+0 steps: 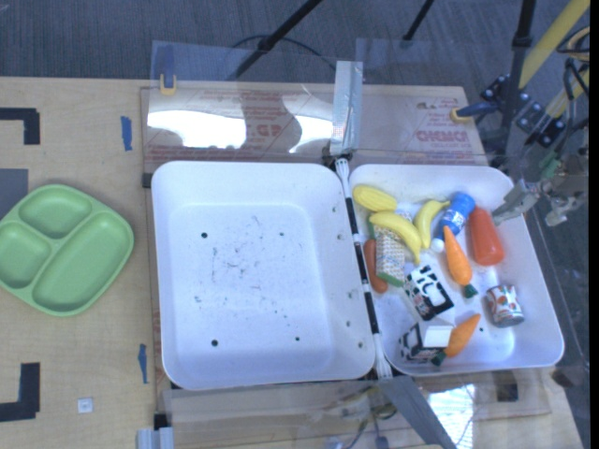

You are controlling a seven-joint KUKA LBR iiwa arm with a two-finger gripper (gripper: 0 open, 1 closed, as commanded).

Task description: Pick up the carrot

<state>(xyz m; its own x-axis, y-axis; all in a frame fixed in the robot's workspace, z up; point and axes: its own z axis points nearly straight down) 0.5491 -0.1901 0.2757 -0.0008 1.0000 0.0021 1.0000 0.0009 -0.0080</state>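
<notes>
An orange carrot (pixel 457 258) with a green stem end lies in the middle of the right bin (pixel 543 340), between a blue bottle (pixel 456 213) and a red pepper (pixel 485 237). A second, smaller carrot (pixel 463 333) rests near the bin's front, against a black-and-white box (pixel 430 291). A thin reddish-orange piece (pixel 372 265) lies along the bin's left wall. My gripper (pixel 541 199) hangs over the right bin's right rim, to the upper right of the carrot and apart from it.
Three yellow bananas or corn pieces (pixel 398 232) crowd the right bin's back left. A small can (pixel 505 305) sits at its right. The left bin (pixel 178 195) adjoins it, and a green divided plate (pixel 65 246) lies at far left.
</notes>
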